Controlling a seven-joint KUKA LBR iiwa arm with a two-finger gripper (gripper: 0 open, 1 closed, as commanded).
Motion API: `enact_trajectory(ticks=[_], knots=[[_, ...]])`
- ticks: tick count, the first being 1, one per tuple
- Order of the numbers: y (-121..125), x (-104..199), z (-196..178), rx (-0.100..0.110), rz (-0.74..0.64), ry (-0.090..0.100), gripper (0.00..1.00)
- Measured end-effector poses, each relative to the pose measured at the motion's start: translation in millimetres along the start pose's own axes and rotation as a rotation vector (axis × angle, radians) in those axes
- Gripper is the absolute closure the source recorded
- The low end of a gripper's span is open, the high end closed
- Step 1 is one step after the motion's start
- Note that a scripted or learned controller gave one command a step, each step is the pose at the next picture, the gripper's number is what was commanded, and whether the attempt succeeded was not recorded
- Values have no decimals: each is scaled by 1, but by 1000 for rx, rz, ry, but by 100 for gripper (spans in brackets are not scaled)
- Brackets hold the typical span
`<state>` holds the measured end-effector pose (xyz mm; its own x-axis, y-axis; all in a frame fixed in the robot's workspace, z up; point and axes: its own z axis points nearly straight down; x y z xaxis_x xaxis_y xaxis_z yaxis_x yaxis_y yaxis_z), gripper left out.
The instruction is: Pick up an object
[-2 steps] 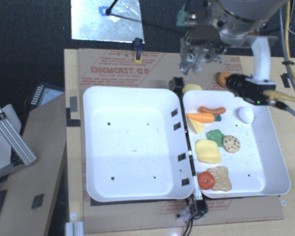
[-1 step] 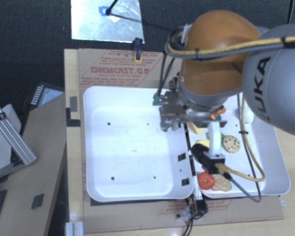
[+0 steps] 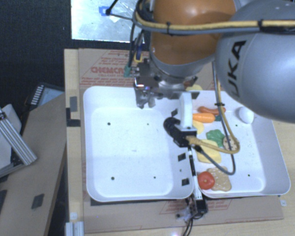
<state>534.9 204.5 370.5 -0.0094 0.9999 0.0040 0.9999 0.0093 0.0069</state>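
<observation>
The objects I could pick all lie in the right bin [image 3: 273, 181]: a red tomato-like piece [image 3: 205, 180] near its front edge, resting against a tan, speckled flat piece [image 3: 221, 180]; a yellow piece [image 3: 210, 153] behind those; a green leafy piece [image 3: 216, 135] mid-bin; an orange carrot-like piece [image 3: 204, 117] further back; and a white round object [image 3: 245, 115] toward the far right side.

My hand [image 3: 147, 101] hangs over the back edge of the left bin [image 3: 103, 146], near that bin's far right corner. From this angle I see its grey finger assembly pointing down, but the wrist hides too much for me to tell whether it is open or closed. I see nothing between its tips, and I cannot tell whether it touches the bin floor.

All the objects lie to the right of the hand, across the divider between the two bins; the carrot-like piece is the closest, the tomato-like piece well apart toward the front edge.

A yellow cable [image 3: 214, 149] loops down from the arm over the right bin's objects. Both bins rest on a cardboard sheet [image 3: 101, 68] on the surface.
</observation>
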Motion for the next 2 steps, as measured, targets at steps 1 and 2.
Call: enact_trajectory(ticks=[1,2], knots=[[-1,-4,-9,4,6,-1,100],[0,-4,-20,2,5,0,100]])
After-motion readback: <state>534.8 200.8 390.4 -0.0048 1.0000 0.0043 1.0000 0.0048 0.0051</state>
